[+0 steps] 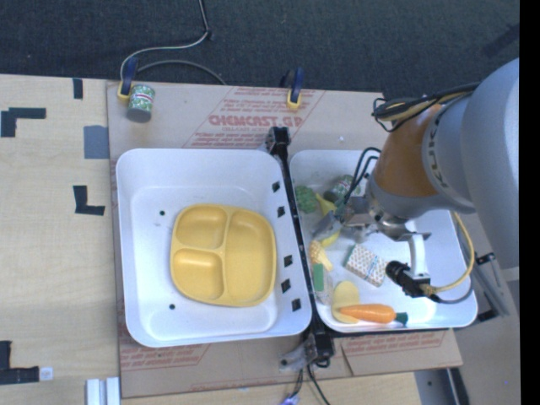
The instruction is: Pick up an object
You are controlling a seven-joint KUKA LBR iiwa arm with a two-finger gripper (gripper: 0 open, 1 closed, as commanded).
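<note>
Nearest the camera, at the front edge of the right bin (460, 315), lies a toy carrot (368, 314), orange with a dark green tip, and a pale yellow round piece (345, 294) touches it from behind. Just beyond them a small patterned block (365, 262) rests tilted on the bin floor, with a yellow and green corn-like piece (320, 264) to its left along the bin wall. Above the block hangs the gripper (354, 222), reaching into the bin from the right; whether it is released or clenched cannot be told, and nothing is seen in its grasp. Farther back, green toy pieces (305, 201) cluster near the gripper at the bin's rear left corner. Beside it, the left bin (135, 226) holds a yellow divided plate (224, 254) lying flat. Beyond the bins a small green-labelled can (140, 101) stands on the cardboard sheet (245, 121).
</note>
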